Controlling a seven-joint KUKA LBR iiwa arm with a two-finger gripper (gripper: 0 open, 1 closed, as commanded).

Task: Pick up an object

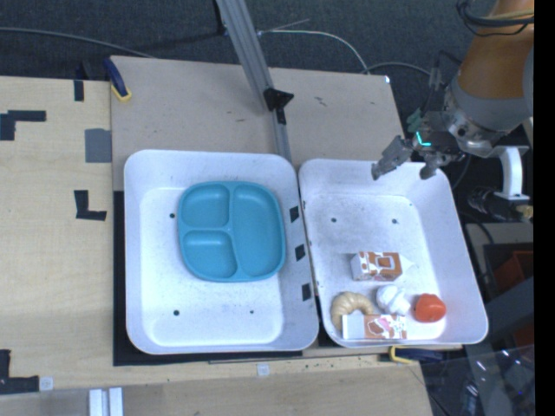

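Tabletop [217,102]: tan board on dark carpet, bearing left bin [147,319] with a blue divided plate [231,231] and right bin [434,206]. Right bin's near corner: two small cartons [376,266], croissant [351,302], white item [392,299] hard to identify, red ball [428,308]; far half bare. End effector [406,165]: fingers spread wide, nothing held, over the right bin's far rim.

Arm reaching in from the right, wrist bent down.
Gripper [406,161] hanging with both fingers [388,160] spread apart, nothing between them.
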